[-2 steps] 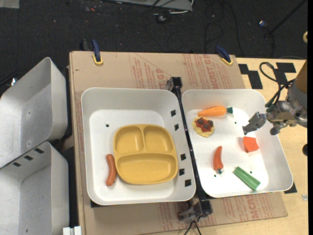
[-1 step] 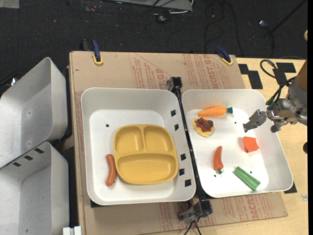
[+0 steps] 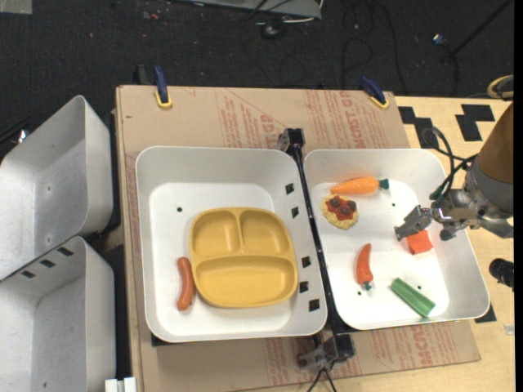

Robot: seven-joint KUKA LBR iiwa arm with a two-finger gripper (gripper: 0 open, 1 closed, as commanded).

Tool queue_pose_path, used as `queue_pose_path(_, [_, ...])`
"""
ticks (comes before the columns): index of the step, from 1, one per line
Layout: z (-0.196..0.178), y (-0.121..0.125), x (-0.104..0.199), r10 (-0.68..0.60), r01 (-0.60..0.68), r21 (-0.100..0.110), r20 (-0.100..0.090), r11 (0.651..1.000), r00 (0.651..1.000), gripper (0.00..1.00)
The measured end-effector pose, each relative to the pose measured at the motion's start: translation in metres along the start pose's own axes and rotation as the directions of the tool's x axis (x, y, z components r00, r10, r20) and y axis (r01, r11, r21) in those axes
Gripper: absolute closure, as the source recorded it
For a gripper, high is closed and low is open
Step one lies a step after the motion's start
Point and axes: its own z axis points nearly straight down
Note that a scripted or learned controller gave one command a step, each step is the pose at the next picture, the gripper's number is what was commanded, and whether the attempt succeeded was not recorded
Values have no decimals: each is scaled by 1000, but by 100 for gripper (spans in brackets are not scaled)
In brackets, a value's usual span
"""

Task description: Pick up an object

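One orange block (image 3: 420, 243) sits square beneath claw (image 3: 425, 224).

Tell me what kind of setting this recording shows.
Likely a robotics lab bench for pick tests: two white bins of toy food such as a carrot and a yellow divided plate, on clamped cardboard, cables on a dark floor.

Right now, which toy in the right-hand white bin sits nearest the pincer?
The small orange-red block, right beside the pincer. The green stick, red chilli, carrot and tart lie farther off.
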Motion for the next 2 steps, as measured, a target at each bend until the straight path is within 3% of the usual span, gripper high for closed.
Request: queue_pose_path(2, [111, -4, -9, 0, 0, 1, -1, 1000, 1000, 0])
